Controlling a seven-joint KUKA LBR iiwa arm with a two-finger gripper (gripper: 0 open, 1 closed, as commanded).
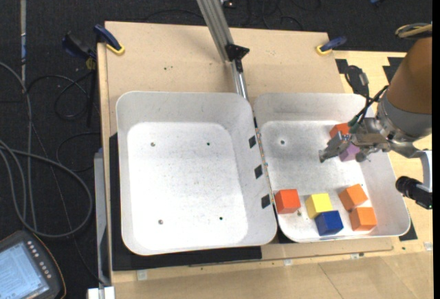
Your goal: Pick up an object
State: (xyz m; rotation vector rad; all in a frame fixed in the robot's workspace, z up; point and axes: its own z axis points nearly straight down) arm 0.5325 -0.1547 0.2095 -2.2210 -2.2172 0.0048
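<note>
Left to right. The pale wooden tabletop (pixel 179 50) carries two shallow white plastic bins side by side. The left white bin (pixel 185 174) has only a speckled floor.

The right white bin (pixel 302 133) holds the candidates for pickup. Along its near edge sit an orange cube (pixel 287 201) nearest the divider, then a yellow cube (pixel 318 205) with a blue cube (pixel 329 223) touching it on the near side, then two more orange blocks, one (pixel 353 196) just behind the other (pixel 363 218), close to the right wall.

Further back in that bin, my tool (pixel 342 151) is down low over the floor. A small orange block (pixel 339 130) shows at its far side and a purple object (pixel 350 152) sits right at the fingers. I cannot tell how far the tool is open, nor whether either piece is actually between the fingers; both are partly hidden by it.

Risks, as I judge them: two pieces crowded at the tool invite a pinch on an edge, a glancing contact that shoves one aside, or a double catch that slips on lift. The bin's right wall is near my wrist, so a sideways correction could foul it.
</note>
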